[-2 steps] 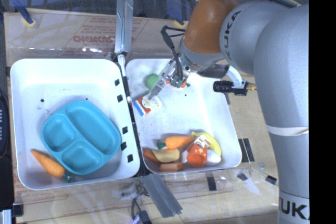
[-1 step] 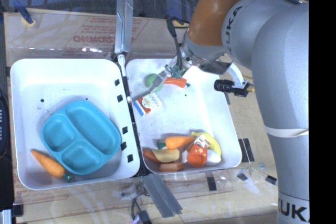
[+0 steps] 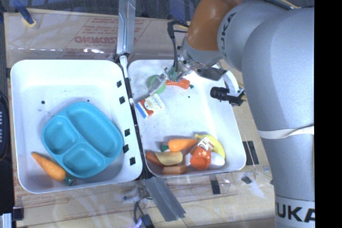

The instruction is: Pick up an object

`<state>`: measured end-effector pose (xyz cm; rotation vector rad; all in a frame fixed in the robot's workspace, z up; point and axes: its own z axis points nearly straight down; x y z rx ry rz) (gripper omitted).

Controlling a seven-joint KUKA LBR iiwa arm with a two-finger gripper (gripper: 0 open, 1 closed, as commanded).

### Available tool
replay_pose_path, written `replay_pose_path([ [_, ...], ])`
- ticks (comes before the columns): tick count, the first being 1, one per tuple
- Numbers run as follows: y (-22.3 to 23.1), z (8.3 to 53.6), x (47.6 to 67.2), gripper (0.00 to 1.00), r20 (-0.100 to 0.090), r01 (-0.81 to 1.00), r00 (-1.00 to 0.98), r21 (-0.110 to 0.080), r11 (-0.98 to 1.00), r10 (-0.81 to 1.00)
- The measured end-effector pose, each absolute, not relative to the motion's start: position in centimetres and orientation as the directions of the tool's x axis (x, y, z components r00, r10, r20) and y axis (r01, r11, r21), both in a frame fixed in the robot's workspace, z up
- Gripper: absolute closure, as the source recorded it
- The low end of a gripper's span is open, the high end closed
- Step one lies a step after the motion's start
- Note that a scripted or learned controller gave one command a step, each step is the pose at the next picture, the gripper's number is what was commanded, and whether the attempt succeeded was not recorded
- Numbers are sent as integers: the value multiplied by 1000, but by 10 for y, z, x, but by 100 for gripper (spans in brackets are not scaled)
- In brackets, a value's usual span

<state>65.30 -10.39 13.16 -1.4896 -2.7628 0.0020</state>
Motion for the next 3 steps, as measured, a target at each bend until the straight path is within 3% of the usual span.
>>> replay_pose_path([
  [1, -97, 125, 657, 0, -1, 909, -416, 0, 416, 909],
  [2, -103, 93, 657, 0, 1, 891, -453, 0, 453, 891],
  [3, -101, 104, 658, 100, 0, 889, -458, -1, 458, 889],
])
